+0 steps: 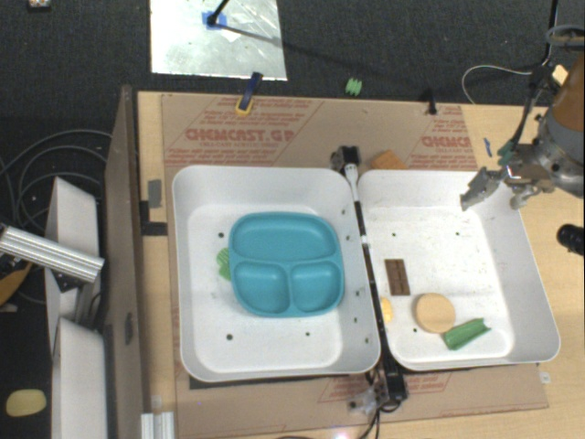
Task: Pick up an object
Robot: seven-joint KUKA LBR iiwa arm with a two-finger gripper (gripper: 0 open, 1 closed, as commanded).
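- Looking down at a slant on a bench that bears two shallow white bins side by side, the left bin [196, 245] and the right bin [512, 263], touching along a dark seam down the middle.
- The grey robot arm [562, 144] enters at about 3 o'clock of the scene, toward the upper right.
- Its gripper [498, 190] hangs over the right bin's rim at about 1 o'clock of that bin; two pale fingers [475, 192] stand spread apart with nothing between them.
- In the right bin, toward 6 o'clock, lies a round tan disc [434, 312].
- A green pod-shaped piece [466, 334] lies just beside the disc at its 4 o'clock, slanted.
- A small brown rectangular block [397, 277] lies near the disc at its 11 o'clock, apart from it.
- A small yellow piece [387, 311] sits at the bin's left wall, at 9 o'clock of the disc.
- All four objects lie well apart from the gripper.
- In the left bin, a teal divided tray [286, 263] with three compartments rests at the centre.
- A green item [223, 263] peeks out at the tray's 9 o'clock edge, partly hidden; its shape cannot be told.
- An orange object [388, 161] sits on the bench just outside the right bin at 11 o'clock.
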